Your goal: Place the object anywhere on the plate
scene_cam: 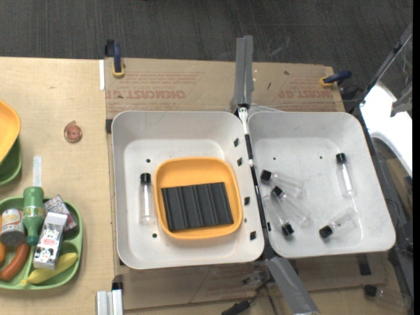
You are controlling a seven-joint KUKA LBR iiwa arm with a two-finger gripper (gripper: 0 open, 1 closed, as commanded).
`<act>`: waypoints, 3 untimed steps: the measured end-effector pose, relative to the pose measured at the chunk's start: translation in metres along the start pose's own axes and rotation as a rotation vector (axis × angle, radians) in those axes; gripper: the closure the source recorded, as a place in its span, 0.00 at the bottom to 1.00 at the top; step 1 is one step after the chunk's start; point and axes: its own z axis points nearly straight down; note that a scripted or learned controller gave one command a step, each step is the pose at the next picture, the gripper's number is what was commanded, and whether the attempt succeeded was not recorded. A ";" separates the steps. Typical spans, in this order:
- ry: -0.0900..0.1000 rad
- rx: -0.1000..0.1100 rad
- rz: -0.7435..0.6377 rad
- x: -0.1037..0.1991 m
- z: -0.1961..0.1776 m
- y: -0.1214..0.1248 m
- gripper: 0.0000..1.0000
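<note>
- An orange plate [197, 198], squarish with rounded corners, sits flat at lower centre of the frame, a dark ribbed insert on it.
- A clear vial [146, 197] with a black cap lies just left of the plate, cap toward the top.

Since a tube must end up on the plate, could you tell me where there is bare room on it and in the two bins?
The orange plate offers only its rim around the dark ribbed insert. In the left bin, the strip above the plate is bare; one tube lies beside it. The right bin is bare along its top, crowded with tubes below.
</note>
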 end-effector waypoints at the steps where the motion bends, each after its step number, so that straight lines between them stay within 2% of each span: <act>1: 0.000 -0.001 -0.402 0.020 -0.025 0.070 0.00; 2: -0.002 -0.004 -0.892 0.043 0.035 0.082 0.00; 3: -0.008 -0.004 -0.887 0.042 0.027 0.080 1.00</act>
